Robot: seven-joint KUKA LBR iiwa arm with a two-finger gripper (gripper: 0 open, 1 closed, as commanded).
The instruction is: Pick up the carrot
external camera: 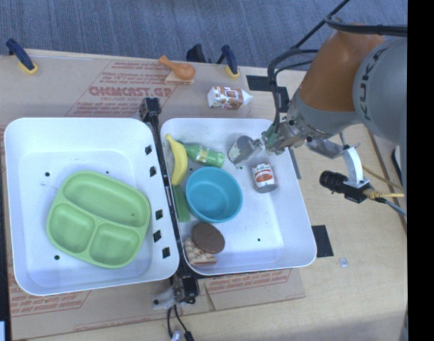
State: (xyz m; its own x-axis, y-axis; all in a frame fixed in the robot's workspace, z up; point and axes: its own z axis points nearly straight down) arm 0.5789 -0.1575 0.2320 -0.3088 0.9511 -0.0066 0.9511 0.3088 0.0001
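While the gripper hovers over the right bin's far right corner, whether its jaws are parted or closed cannot be made out. Beyond the bins, the carrot lies at the counter's far edge.

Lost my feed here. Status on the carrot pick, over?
Gripper low over right bin's far side, nothing seen held. Carrot outside bins, on bench past them, untouched. Packet lies between.
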